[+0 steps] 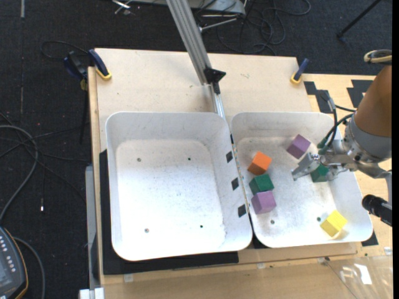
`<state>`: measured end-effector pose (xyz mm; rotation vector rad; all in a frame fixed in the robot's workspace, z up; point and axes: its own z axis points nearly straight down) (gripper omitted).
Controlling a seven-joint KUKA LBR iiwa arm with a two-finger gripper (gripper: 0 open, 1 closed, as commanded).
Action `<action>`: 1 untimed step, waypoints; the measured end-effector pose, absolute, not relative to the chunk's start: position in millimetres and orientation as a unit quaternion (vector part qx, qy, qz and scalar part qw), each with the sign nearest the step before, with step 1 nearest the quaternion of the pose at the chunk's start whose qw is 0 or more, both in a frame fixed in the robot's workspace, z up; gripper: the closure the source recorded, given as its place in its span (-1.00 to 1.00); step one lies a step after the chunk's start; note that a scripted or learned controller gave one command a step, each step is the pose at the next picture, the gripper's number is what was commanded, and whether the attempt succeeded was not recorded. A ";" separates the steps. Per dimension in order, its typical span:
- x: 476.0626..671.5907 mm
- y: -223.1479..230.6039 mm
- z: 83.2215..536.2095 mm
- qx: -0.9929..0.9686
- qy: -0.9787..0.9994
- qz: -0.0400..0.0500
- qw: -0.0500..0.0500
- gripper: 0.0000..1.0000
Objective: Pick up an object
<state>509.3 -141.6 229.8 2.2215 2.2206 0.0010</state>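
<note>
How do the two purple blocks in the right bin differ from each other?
The upper purple block lies apart from the other blocks, toward the far side of the right bin; the lower purple block sits nearer the camera, against the green block. The upper one is closer to the gripper; the lower one is closer to the bins' divider. Both are light purple cubes of similar size.

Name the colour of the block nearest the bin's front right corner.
Yellow block, camera view.

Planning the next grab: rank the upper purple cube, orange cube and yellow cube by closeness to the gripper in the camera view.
Measured from the gripper:
1. Upper purple cube, just above-left.
2. Orange cube, to its left near the divider.
3. Yellow cube, bottom right corner; nearly tied with orange.
</note>
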 end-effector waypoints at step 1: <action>549.5 -101.0 118.5 0.706 0.709 0.001 -0.001 -1.00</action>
